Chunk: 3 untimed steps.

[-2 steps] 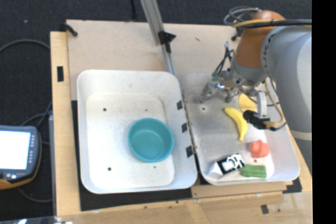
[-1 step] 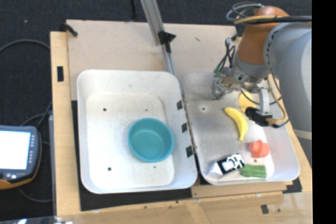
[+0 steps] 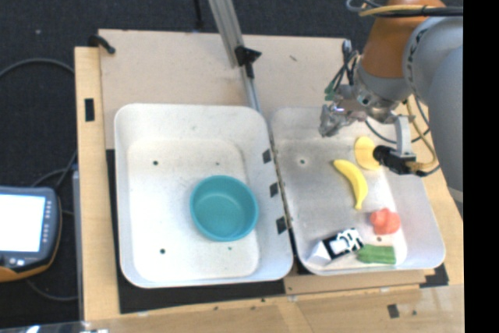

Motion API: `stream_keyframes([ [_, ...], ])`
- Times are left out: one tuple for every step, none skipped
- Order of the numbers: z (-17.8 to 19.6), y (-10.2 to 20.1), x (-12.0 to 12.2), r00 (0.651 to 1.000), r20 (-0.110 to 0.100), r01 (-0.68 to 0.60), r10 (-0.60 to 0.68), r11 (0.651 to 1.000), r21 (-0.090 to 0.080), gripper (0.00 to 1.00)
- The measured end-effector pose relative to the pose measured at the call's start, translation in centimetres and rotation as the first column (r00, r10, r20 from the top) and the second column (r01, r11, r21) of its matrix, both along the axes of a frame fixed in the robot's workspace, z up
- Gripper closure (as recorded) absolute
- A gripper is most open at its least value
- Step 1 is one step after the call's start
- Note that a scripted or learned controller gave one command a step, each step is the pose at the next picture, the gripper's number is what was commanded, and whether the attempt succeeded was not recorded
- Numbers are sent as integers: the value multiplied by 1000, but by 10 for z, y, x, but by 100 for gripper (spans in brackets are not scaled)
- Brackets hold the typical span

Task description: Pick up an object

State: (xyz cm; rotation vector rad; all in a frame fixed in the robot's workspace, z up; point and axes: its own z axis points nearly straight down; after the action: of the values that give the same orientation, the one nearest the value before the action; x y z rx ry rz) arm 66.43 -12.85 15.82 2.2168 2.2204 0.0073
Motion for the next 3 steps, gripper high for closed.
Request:
stream_keyframes([
  [57, -9, -4, 1000, 2, 5, -5, 1000, -2, 100],
  [101, -10, -2, 1000, 1, -1, 1, 1000, -1, 100],
  [109, 40, -25, 1000, -4, -5, 5, 1000, 1, 100],
])
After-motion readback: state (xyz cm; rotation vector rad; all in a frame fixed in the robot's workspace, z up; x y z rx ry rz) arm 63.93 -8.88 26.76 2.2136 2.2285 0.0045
